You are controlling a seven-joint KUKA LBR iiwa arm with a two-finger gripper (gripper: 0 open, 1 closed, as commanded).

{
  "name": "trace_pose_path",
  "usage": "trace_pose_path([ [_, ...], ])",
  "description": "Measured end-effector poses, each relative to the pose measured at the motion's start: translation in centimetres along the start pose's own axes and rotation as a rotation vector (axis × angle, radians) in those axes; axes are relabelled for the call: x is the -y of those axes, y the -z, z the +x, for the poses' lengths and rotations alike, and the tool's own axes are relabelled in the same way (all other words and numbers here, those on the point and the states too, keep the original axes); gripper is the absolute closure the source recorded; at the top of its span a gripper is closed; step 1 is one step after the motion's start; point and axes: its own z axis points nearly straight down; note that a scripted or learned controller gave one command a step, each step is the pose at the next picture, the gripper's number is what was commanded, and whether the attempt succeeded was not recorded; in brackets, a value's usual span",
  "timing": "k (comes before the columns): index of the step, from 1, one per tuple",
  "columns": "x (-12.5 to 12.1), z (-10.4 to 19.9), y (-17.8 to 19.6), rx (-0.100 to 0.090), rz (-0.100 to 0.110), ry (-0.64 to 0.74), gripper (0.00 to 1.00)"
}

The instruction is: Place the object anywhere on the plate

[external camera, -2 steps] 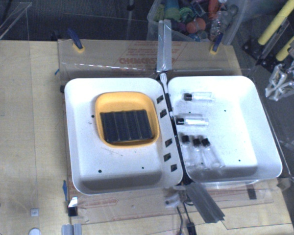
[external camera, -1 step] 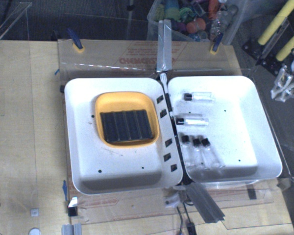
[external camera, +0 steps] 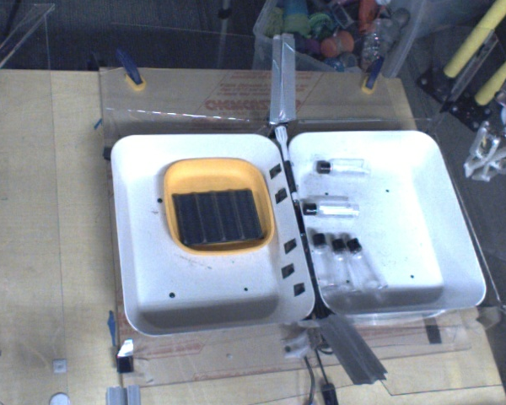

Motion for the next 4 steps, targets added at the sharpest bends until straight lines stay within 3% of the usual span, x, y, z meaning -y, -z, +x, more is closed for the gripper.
trace_pose_path([
  [1,-0.3,0.3,-3.5,0.001,-0.002,0.359,1.00],
  [2,1.3,-1.2,-7.5,0.002,-0.003,0.679,1.00],
  [3,1.3,-1.1,-7.5,0.002,-0.003,0.678,0.00],
  [4,2.2,-1.9,3.5,0.002,0.002,0.935,0.00],
])
